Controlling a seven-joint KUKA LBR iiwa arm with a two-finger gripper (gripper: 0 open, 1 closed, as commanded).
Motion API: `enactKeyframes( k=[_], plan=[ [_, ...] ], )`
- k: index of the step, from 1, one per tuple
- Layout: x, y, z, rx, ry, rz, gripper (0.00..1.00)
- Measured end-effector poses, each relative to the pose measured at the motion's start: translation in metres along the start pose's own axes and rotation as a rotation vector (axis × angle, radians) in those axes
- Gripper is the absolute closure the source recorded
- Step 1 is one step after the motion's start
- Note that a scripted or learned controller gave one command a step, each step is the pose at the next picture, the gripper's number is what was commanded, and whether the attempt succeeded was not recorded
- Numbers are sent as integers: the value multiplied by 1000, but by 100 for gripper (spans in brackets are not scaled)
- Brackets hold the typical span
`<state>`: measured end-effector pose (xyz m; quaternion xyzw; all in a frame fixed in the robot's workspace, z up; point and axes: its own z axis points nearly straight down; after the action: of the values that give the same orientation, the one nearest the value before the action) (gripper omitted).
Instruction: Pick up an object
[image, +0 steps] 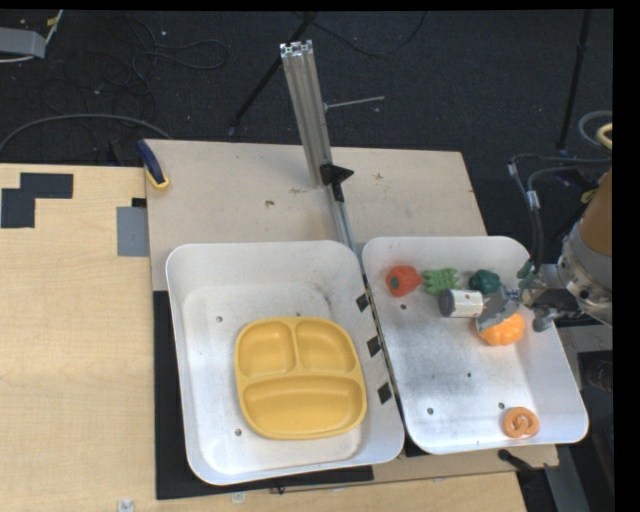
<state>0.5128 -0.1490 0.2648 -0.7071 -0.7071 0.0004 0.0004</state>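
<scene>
At the right bin's (560, 400) far edge the tool (500, 318) sits directly over an orange piece (503, 331), grip state indeterminate; the approach step appears under way, and closing squarely then lifting comes next.

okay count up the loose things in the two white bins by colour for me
Yellow: 1, divided plate
Red-orange: 1, round toy
Green: 2, light green toy, dark green toy
White: 1, small cylinder
Orange: 2, chunky piece, ring
Total: 7

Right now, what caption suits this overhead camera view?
Robot gripper at orange toy in right bin; yellow divided plate in left bin.
</scene>
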Motion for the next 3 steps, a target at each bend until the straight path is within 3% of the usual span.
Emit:
enactKeyframes(
  k=[2, 3],
  plan=[
    [8, 2, 121, 9, 3, 1, 0],
    [9, 2, 172, 0, 2, 2, 0]
  ],
)
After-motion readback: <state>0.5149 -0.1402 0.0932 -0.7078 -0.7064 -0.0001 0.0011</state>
